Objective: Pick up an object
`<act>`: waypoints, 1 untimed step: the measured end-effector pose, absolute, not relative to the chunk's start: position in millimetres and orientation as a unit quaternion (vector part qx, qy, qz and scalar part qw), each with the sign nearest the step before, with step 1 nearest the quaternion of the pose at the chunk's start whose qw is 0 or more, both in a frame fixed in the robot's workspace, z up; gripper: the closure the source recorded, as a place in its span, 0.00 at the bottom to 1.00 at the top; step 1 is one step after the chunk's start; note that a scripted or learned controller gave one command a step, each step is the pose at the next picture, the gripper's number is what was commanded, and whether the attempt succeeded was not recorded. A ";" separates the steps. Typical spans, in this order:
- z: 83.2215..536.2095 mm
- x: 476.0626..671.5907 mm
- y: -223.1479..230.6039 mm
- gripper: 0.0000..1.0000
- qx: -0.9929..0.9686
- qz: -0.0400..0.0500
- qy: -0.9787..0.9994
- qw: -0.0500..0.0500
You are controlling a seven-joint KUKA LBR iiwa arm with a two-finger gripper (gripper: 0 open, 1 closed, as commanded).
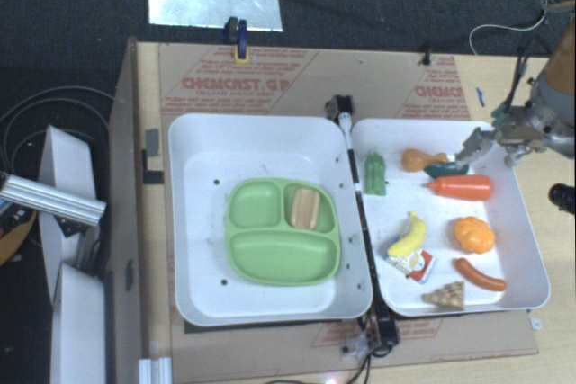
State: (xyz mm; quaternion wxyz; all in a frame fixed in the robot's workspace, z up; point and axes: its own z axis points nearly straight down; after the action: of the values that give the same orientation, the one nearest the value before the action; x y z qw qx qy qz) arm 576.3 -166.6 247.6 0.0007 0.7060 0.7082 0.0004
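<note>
The right bin holds several toy foods: a green piece, a tan drumstick touching a teal piece, an orange-red carrot, a yellow banana lying on a red and white packet, an orange pumpkin-like piece, a sausage and a tan wedge. My gripper hangs over the bin's far right corner, just right of the teal piece and above the carrot. Its fingers are open and hold nothing.
The left bin carries a green divided plate with a tan block in its upper right compartment. A black divider runs between the bins. Cables hang at the far right, and metal parts lie to the left.
</note>
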 end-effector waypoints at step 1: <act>141.6 569.8 -128.4 0.00 0.705 -0.001 0.710 -0.003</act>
State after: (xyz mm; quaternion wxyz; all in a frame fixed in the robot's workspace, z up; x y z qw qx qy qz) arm 569.8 -128.4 141.6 -0.0031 0.7046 0.7096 -0.0010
